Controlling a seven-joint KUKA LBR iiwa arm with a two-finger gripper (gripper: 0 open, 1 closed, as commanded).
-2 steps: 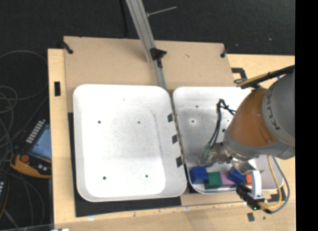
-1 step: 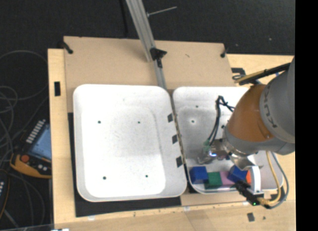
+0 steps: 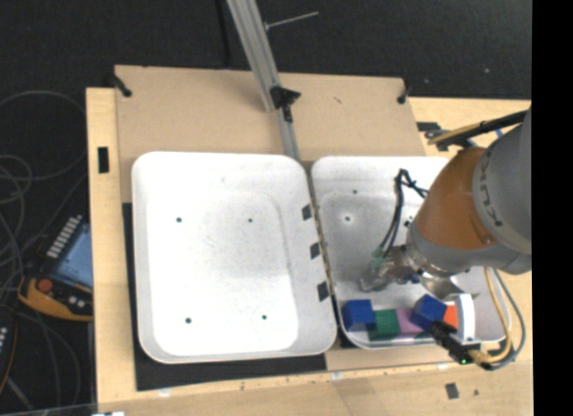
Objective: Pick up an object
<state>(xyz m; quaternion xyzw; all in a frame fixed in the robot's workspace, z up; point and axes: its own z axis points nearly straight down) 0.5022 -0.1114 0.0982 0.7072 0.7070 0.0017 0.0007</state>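
Wooden bench [image 3: 215, 106] carries two white bins; left bin [image 3: 161, 226] sits beside right bin [image 3: 358, 186]. Camera view: arm [image 3: 474, 208] reaches over the right bin, gripper [image 3: 380, 273] low near its floor, claw state cannot be told. Candidates bunch at the near wall: blue block [image 3: 358, 313], green block [image 3: 386, 323], purple piece [image 3: 407, 320], another blue block [image 3: 428, 309]. Risk: the tight cluster against the wall could block the descent, or the claw nudges blocks aside and closes on nothing.

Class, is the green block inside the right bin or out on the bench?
Inside. The green block lies within the right bin's near rim, beside a blue block.
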